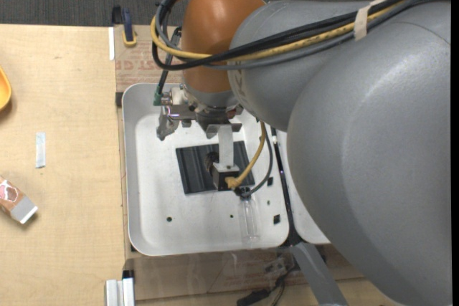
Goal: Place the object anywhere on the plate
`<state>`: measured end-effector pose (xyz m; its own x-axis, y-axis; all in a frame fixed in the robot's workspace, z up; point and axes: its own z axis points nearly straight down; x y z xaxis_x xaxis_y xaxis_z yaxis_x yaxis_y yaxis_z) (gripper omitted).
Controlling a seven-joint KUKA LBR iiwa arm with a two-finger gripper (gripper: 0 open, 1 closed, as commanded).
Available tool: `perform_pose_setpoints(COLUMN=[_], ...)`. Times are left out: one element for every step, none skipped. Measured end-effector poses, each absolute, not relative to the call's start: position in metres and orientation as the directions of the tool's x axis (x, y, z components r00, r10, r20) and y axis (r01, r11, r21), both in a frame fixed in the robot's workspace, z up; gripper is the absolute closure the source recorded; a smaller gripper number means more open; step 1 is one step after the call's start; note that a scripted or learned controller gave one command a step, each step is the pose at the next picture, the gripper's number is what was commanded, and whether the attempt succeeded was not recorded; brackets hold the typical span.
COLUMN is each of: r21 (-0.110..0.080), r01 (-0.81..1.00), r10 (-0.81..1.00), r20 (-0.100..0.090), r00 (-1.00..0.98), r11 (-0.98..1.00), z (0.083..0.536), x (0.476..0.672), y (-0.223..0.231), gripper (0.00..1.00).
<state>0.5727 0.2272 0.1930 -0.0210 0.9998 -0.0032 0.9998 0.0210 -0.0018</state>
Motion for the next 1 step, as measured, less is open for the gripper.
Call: perform_pose_setpoints(r21=[-0.002], r01=[1.000], r10=[1.000], r20=[-0.003], r00=[-0.021], r11=[0.021], z=[0.1930], x=[0.5727], y=[0.2272], gripper=[0.00])
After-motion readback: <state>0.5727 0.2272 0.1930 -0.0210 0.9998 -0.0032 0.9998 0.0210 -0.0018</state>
